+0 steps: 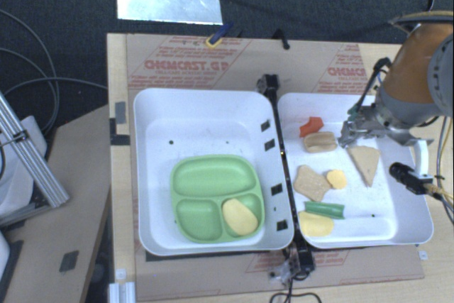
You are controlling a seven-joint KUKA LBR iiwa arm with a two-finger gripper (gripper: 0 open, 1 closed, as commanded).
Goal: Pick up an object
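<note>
Several items crowd the right bin [408, 227]; gripper [350, 136] hangs between bread roll [320, 142] and cheese wedge [366, 164]. Can't tell the gripper's state. Risk: it lands between them, nudging both, grabbing nothing.

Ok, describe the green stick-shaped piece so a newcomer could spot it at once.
Look in the right white bin, toward its near edge. The green stick lies flat there, just above a yellow lump and below a tan cracker. It is the one green, long, thin item in that bin.
</note>
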